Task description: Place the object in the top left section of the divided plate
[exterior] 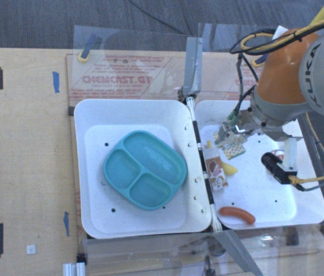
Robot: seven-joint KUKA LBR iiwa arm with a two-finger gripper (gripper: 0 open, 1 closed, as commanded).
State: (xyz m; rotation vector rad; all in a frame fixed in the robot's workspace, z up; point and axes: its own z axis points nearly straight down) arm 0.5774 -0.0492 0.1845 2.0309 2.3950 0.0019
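Camera view puts the claw (231,132) low over the right bin (314,211), near its far left corner. Is it holding anything?

I cannot tell whether it is wide or narrow; the wrist hides it. A checked piece (238,149) lies just beside it on the bin floor, and I'd judge that to be the thing to move. Nothing shows it as gripped.

So the step in hand is the pick?

I think so. The piece lies flat, with a yellow bit (230,168) and a packet (215,175) near it, so the claw should come straight down on it alone and close across its narrow side.

And then?

Lift well clear of the rims (199,154) where the two bins meet, then cross to the plate (145,169) in the left bin (93,119). The plate sits turned at an angle, so "top left" needs care. I'd take the small section (123,170) on its left, though the big one (153,152) lies farther up. Release low, so that a light flat piece does not slide over a ridge.

What about room?

The plate is bare, with white floor all round it. The right bin is busier on its left side. A sausage (236,215) lies at the near edge, well apart from the claw. Beyond the bins, the bench (24,154) is pale wood with blue tape marks (56,82).
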